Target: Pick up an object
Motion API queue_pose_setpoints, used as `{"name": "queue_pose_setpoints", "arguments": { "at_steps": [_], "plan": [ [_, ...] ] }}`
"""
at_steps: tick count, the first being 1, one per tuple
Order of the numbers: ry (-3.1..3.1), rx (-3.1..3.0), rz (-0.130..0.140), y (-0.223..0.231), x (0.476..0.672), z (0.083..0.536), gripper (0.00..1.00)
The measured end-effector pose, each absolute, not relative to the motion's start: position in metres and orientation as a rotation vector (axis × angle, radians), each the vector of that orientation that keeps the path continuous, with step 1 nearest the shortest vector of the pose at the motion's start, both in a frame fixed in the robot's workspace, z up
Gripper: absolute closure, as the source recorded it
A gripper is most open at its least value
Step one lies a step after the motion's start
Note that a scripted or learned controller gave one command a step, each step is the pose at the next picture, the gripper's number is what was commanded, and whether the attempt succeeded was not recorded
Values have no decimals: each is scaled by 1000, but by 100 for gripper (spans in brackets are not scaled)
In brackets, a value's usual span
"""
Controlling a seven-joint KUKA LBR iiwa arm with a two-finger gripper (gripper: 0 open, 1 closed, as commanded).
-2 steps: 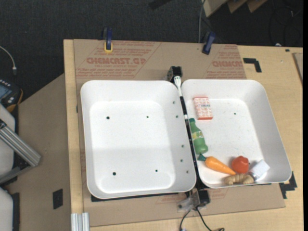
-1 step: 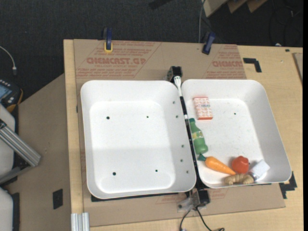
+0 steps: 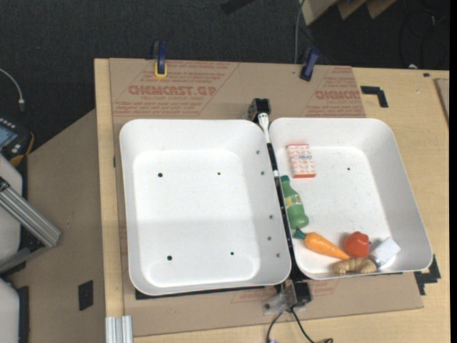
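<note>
The right bin holds several small objects. A white packet with red print lies near its back left. A green bottle rests along the left wall. Near the front sit an orange carrot, a red tomato-like ball, a tan ginger-like piece and a small white block.
The left bin stands beside the right one on a brown board. Two clamps hold the board's far edge. A metal rail lies at the left.
</note>
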State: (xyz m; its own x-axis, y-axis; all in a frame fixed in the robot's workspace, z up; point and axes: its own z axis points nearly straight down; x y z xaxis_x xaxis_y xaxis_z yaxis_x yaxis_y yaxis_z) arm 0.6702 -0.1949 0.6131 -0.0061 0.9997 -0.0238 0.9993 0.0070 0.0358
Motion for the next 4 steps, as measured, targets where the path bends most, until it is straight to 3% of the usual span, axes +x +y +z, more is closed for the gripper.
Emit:
{"name": "queue_pose_setpoints", "arguments": {
  "at_steps": [4],
  "plan": [
    [2188,2163,23,-192,672,657,100]
  ]
}}
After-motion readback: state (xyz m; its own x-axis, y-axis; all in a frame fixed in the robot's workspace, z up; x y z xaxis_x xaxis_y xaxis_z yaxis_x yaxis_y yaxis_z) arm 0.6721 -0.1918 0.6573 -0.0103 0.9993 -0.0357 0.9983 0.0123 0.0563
